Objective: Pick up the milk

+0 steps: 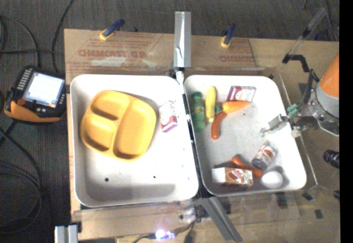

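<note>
The tool (pixel 276 124), fingers apart and holding nothing, hovers at the right bin's (pixel 287 98) edge; the milk (pixel 169 115) lies at its nine o'clock, in the left bin (pixel 138 192).

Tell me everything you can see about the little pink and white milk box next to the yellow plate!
The milk box is a small carton, white with pink or red print, and looks like cardboard. It lies flat in the left bin, close to that bin's right wall. It sits just right of the yellow divided plate, very near its edge; whether they touch is hard to tell. The claw is over the right bin, far from it.
</note>
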You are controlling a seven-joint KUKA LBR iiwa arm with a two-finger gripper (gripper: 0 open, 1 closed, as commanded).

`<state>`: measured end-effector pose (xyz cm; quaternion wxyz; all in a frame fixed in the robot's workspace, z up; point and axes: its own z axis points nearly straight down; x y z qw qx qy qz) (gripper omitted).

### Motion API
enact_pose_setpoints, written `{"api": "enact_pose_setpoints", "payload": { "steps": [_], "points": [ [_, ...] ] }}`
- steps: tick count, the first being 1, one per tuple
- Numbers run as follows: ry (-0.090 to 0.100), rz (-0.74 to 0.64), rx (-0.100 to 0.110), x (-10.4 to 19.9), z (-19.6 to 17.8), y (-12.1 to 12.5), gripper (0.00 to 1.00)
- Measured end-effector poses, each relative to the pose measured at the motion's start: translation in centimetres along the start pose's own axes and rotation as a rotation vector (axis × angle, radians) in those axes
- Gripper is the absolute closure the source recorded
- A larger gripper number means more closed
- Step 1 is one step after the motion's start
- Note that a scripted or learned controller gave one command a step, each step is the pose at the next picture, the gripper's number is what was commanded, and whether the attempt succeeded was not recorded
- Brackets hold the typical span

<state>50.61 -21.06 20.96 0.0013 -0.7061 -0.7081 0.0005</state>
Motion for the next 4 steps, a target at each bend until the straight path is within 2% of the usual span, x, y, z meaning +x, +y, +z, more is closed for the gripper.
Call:
{"api": "enact_pose_setpoints", "payload": {
  "steps": [1,2,3,4],
  "points": [
    [0.001,-0.002,0.001,0.1,-0.8,0.1,1.0],
    [0.001,-0.002,0.001,0.1,-0.8,0.1,0.0],
    [0.0,0.017,0.002,9.3,7.1,-1.9,0.0],
    [-0.004,-0.25,-0.005,10.2,11.8,-2.1,0.0]
  ]
}}
